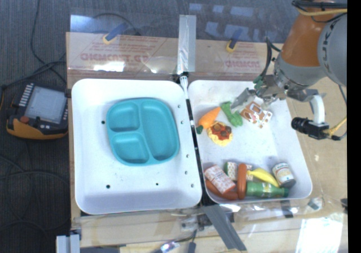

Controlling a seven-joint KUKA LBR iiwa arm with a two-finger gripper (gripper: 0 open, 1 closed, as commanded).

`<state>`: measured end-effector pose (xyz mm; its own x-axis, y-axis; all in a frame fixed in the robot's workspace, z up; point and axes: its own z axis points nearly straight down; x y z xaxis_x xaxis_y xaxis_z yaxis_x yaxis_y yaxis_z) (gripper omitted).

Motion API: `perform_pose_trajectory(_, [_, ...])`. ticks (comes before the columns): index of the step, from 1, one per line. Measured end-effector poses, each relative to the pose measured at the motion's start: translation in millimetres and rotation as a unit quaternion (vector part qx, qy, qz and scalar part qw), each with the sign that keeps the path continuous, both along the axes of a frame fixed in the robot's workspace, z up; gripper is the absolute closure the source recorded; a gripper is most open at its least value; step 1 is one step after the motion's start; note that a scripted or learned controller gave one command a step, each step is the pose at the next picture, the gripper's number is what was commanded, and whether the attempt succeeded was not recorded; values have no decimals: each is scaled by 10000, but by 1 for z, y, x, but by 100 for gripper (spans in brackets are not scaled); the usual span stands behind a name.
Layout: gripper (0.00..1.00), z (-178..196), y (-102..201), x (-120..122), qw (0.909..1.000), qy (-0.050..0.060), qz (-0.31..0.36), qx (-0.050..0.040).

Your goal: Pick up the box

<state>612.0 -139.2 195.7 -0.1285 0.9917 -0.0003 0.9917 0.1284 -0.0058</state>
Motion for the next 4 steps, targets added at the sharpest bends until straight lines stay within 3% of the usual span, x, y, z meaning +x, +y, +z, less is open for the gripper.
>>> perform_pose_trajectory(1, [0, -92, 12, -25, 9998, -78, -202, 0])
perform_pose_trajectory(2, [0, -106, 19, -106, 9991, -88, -427, -4])
perform_pose_trajectory(3, [0, -106, 38, -110, 9943, -118, -1064, -24])
perform_pose_trajectory(4, [0, -73, 20, -130, 9874, 11, -1580, 1])
